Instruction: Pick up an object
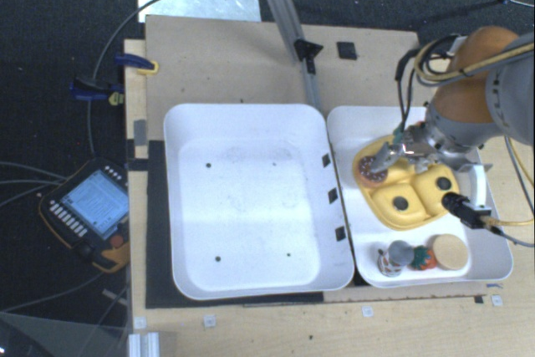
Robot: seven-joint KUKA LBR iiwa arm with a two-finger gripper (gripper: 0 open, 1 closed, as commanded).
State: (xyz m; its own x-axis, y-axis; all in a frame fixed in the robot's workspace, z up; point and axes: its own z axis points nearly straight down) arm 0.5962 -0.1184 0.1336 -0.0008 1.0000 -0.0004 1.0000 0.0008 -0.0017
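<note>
Since the pick targets all sit in the right bin [344, 180], that's where the arm [493, 88] is working; near-to-far rundown follows. At the bin's 6 o'clock edge, a small cluster: a grey-and-red bit [399, 255] touching a round tan disc [450, 251], both loose on the floor, easy but untouched. Just above, mid-bin, a yellow moulded toy [410, 196] with dark spots lies flat, and a brownish round piece [369, 169] touches it at its 10 o'clock. Gripper [399, 148] is down at the toy's 12 o'clock end, probably going for that edge or the round piece. Can't tell the pincer's state, nothing visibly held. Left bin [175, 205] sits at 9 o'clock; the grey pole [280, 0] at 12, farthest back.
</note>
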